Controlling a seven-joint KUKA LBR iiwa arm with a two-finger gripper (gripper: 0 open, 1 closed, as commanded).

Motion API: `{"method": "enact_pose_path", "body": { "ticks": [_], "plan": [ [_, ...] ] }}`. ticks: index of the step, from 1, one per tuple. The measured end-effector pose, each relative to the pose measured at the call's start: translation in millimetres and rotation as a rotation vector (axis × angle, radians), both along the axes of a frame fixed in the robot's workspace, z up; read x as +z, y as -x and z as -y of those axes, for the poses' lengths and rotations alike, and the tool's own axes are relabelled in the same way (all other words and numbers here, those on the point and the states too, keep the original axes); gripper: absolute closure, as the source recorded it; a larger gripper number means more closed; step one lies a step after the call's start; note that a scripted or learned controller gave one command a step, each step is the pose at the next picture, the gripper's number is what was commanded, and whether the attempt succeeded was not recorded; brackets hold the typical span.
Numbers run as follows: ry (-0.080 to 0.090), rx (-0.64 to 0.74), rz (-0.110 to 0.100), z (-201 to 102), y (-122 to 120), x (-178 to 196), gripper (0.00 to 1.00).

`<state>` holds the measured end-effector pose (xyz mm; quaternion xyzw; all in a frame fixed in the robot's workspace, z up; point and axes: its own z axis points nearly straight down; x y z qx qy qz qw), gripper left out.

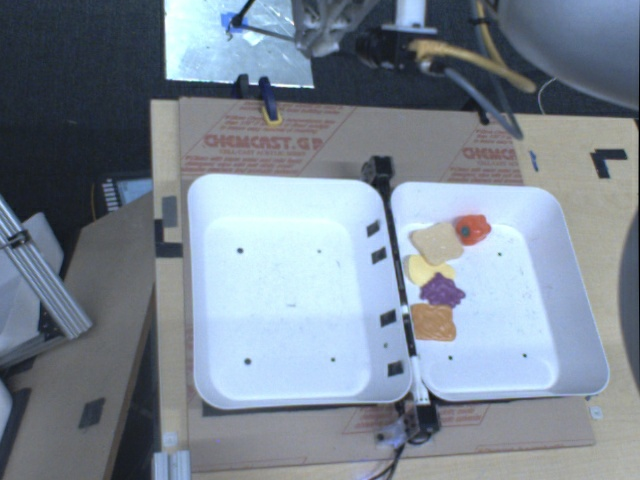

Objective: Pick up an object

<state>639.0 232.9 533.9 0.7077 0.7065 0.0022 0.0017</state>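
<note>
Nearest the lower edge of the frame, a small clump of black cable and connector [415, 426] sits where the two bins meet. Above it, the right bin [540, 368] holds a cluster near its left wall: an orange waffle-like piece [434, 322] lowest, a purple piece [442, 290] touching it just above, a yellow piece [425, 268] beside that, a tan slice [437, 242] partly over the yellow one, and a red-orange round item [472, 229] at the slice's upper right. The left bin [280, 298] lies beside it on the table [260, 138]. At the top centre of the frame the claw [322, 23] hangs well apart from the bins; whether it is apart or together cannot be told.
</note>
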Motion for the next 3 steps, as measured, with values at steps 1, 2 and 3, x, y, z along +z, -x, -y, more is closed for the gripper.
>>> {"method": "enact_pose_path", "body": {
  "ticks": [1, 2, 3],
  "plan": [
    [0.006, 0.002, -0.020, -1, 5, -217, 1.00],
    [-0.006, 0.006, 0.016, -1, -30, -41, 1.00],
    [0.005, 0.002, -0.020, 21, 61, -161, 1.00]
  ]
}}
